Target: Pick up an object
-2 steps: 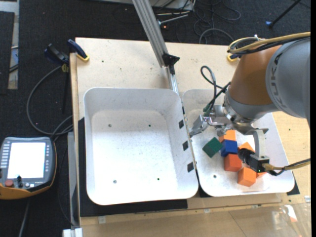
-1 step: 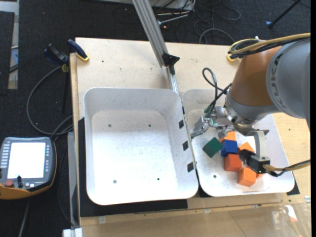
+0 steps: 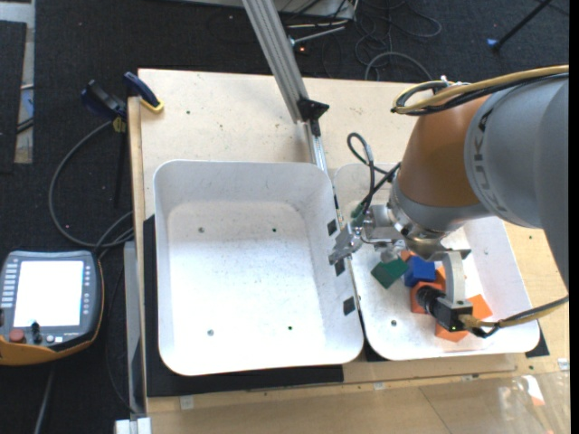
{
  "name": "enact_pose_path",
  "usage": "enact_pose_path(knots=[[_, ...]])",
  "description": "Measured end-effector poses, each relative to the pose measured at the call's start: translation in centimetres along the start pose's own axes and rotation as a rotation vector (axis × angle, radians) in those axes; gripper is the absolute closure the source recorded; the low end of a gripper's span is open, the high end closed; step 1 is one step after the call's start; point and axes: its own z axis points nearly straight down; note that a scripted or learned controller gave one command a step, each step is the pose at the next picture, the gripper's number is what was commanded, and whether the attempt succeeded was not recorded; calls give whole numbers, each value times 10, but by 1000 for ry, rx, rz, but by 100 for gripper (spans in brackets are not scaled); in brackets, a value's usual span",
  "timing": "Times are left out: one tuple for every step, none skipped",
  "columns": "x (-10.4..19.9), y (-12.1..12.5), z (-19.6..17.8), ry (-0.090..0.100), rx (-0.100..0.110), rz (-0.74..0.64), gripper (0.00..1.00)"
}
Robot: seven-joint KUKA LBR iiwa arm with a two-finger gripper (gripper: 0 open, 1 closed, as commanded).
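- Bench (image 3: 226, 107): pale wooden top carrying both bins.
- Left bin (image 3: 181, 242): white, shallow, at 9 o'clock from the arm.
- Arm (image 3: 507, 152): grey with an orange band, entering from 3 o'clock, hanging over the right bin (image 3: 507, 251).
- Gripper (image 3: 412, 260): low in the right bin; whether the claw is spread or pressed together, I cannot tell.
- Objects: a green block (image 3: 389, 272) and blue piece (image 3: 421, 271) just beside the gripper, orange pieces (image 3: 478, 310) at 5 o'clock.

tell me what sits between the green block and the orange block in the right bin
A blue block lies between the green block and the orange block, touching or overlapping both as far as the camera view shows.
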Motion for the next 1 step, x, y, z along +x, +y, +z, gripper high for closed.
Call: enact_pose_path(knots=[[90,-35,1,2,2,-4,0]])
